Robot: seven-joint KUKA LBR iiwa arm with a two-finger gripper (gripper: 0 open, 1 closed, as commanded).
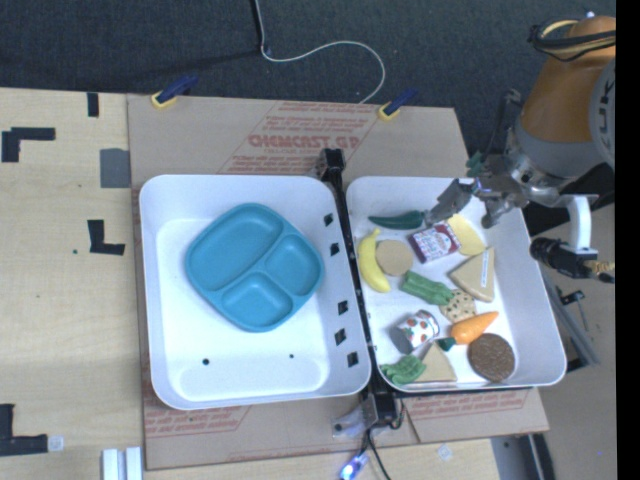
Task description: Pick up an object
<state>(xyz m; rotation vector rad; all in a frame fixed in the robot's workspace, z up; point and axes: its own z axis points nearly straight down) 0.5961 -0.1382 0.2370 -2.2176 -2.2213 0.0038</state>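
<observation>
Right bin (pixel 545 313), lower right of frame, holds a crowd of toy food. Nearest the bottom edge: a brown round cookie-like disc (pixel 492 357) at the bin's lower right corner, a tan wedge (pixel 436 368) beside it, and a green leafy piece (pixel 403 371) at the lower left corner. Just above these, an orange carrot (pixel 472 327) lying slantwise and a small grey-and-white can (pixel 415 329) with a red spot. Mid-bin: a dotted cracker (pixel 459 304), a pale cheese wedge (pixel 475 275), a green pickle-like piece (pixel 427 289). Along the bin's left wall, a yellow banana (pixel 372 263) curved upright, touching a tan round slice (pixel 394 258). Farther up: a maroon-and-white packet (pixel 434 242) tilted, a yellow piece (pixel 465 234) just right of it, and a dark green pepper (pixel 397 220) lying across the top of the pile.

Left bin (pixel 165 298), centre-left of frame, contains one blue divided plate (pixel 254 265) with three compartments, set at an angle in the upper half of the bin. Nothing lies on the plate.

Gripper (pixel 468 202) sits at the upper right of the right bin, over its top rim, above the packet and the yellow piece. Its two dark fingers (pixel 446 204) are spread apart, nothing between them. The grey arm with its orange band (pixel 572 83) comes in from the upper right corner.

Both bins rest on a cardboard sheet (pixel 290 138) on the tabletop (pixel 60 268); a white cable (pixel 330 53) loops at the top of the frame.
</observation>
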